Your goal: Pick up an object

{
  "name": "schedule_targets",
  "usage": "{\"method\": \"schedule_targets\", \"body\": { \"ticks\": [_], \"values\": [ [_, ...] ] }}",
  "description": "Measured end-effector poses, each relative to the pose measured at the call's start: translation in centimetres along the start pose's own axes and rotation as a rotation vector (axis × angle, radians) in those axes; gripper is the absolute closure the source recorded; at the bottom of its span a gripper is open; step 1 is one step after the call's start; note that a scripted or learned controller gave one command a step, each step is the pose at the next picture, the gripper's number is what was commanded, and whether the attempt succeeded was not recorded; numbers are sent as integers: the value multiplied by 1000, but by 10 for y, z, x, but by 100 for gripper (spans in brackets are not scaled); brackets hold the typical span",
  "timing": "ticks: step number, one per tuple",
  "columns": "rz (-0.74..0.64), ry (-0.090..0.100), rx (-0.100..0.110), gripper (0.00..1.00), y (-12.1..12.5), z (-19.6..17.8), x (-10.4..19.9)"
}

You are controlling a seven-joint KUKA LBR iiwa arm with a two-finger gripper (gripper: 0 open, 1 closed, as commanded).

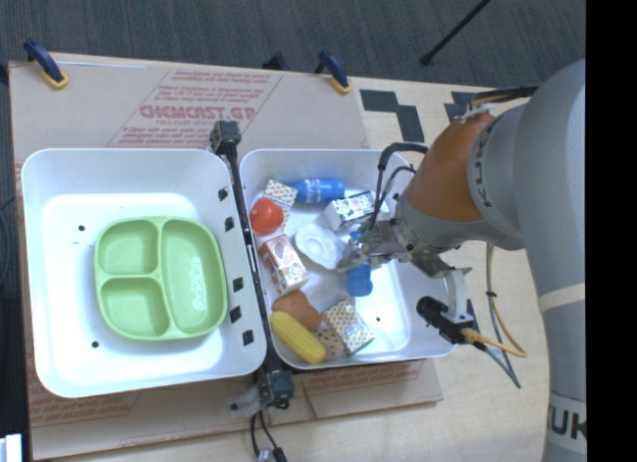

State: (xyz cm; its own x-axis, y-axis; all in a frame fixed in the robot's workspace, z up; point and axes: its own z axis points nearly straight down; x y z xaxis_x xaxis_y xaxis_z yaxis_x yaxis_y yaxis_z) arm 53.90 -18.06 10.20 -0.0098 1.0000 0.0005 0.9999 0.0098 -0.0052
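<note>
The right bin [423, 336] holds several small items: a blue bottle [318, 190], a red ball [266, 216], a white round piece [318, 248], a printed carton [284, 262], a brown item [295, 306], a yellow corn-like piece [298, 337] and a patterned box [346, 327]. My gripper [360, 254] is low in the middle of this bin, reaching in from the right. It sits just above a small blue object [358, 282] and beside the white round piece. A white packet [350, 208] lies right behind the gripper. The wrist hides the contact area.
The left bin [45, 201] holds a green divided plate [159, 277]. A black divider clip [226, 134] marks where the two bins meet. Cables and a black fitting [443, 319] hang off the arm over the right bin's near right corner.
</note>
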Motion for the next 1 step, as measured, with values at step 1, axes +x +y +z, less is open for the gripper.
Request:
{"method": "schedule_targets", "body": {
  "ticks": [1],
  "values": [
    [4,0,-5,100,55,-102,25]
  ]
}}
